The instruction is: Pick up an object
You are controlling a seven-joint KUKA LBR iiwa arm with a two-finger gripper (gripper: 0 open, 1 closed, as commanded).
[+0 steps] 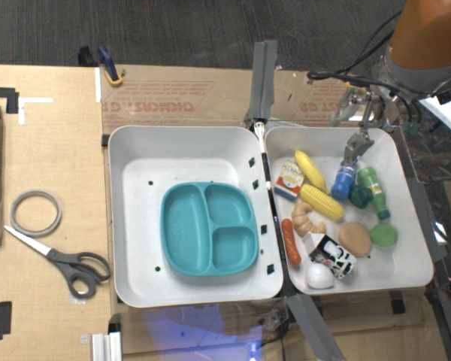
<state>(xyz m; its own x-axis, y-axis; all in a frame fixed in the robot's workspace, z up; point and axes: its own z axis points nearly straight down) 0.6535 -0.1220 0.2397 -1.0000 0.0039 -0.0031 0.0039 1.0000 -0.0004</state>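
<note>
The right bin (413, 201) holds several toy foods: a yellow banana (310, 169), a corn cob (321, 201), a blue bottle (344, 182), a green bottle (371, 190), a green ball (384, 235), a tan egg-shaped piece (355, 239), a red hot dog (290, 242), a white egg (319, 277), a black-and-white item (334, 256) and a small carton (289, 180). My gripper (355, 150) hangs over the bin's back right part, just above the blue bottle's top. I see nothing held in it.
The left bin (128, 201) holds a teal divided plate (209, 228). Left of the bins, on the wooden bench, lie scissors (68, 262) and a tape roll (35, 211). Cables (361, 51) trail from the arm at the upper right.
</note>
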